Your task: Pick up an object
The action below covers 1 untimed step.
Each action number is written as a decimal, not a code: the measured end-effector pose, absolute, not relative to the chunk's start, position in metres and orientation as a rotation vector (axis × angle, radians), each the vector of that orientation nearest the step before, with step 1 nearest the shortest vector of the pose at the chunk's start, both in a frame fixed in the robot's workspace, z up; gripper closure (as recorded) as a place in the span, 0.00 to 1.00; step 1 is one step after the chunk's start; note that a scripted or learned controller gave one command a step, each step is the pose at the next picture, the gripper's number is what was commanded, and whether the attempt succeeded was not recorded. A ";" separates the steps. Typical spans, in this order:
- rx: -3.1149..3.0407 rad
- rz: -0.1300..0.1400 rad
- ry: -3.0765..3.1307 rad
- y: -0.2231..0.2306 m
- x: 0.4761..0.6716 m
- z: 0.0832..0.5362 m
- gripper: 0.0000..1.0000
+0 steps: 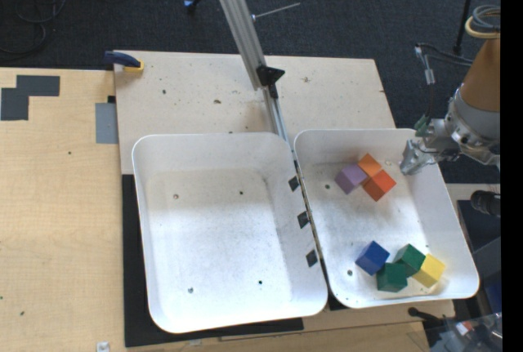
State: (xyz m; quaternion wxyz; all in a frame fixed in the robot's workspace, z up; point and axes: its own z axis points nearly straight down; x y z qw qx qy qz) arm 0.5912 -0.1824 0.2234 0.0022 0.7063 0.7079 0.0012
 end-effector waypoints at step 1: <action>2.216 0.002 2.222 -0.185 0.591 0.266 1.00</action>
